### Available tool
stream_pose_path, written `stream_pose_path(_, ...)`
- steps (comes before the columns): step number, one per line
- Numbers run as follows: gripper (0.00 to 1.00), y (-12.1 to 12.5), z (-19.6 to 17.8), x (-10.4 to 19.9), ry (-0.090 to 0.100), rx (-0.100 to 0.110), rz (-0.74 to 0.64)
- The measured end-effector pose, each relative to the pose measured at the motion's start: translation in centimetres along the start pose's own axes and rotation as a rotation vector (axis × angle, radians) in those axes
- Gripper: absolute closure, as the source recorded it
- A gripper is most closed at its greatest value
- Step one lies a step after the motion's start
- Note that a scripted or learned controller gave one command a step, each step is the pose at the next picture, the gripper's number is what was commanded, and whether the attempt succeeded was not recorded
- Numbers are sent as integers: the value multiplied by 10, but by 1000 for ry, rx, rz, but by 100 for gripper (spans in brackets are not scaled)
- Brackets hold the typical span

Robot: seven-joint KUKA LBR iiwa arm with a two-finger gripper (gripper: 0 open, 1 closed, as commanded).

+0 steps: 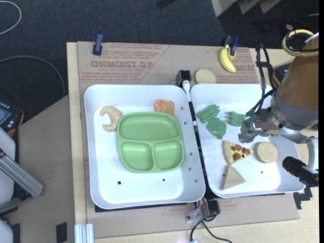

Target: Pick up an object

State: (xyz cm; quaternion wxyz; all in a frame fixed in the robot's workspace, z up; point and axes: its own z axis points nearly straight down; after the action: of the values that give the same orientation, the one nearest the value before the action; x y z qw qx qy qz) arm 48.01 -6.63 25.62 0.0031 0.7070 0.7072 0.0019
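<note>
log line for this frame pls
arm: over right bin | pincer: above pizza slice, beside green pieces | held: nothing seen | left bin: green tray, croissant

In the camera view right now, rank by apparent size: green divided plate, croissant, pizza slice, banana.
1. green divided plate, clearly largest.
2. croissant and pizza slice: look alike, not ranked.
3. banana, smallest, though it lies farther from the camera.
</note>
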Motion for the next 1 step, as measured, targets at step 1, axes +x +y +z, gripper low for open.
stream_pose_path(1, 100, -1, 17, 55, 3, 10, -2)
